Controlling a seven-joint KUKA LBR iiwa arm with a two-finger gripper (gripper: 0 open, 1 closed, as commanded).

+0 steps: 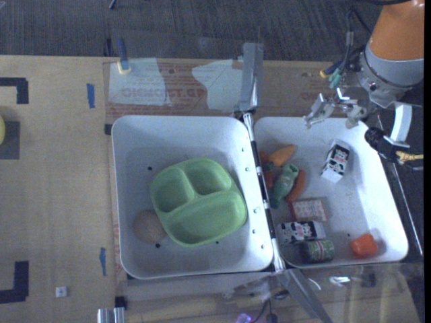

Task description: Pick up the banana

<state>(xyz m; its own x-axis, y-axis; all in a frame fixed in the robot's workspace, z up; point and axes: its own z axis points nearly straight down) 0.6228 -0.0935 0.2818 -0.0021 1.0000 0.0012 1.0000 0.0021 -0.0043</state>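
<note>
Gripper (333, 110) at upper right, fingers spread, holding nothing. We can't pick out a banana for certain; best candidate is the yellow-orange piece (281, 154) along the right bin's (394, 200) left wall. We should descend centred, clear of that wall.

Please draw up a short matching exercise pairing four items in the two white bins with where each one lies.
Things:
1. green divided plastic plate
2. round beige ball
3. small orange block
4. small white carton

Places:
A. right bin, near-right corner
B. left bin, middle
C. right bin, far side near the gripper
D. left bin, tucked by the plate's near-left edge

Pairs: 1-B, 2-D, 3-A, 4-C
</note>
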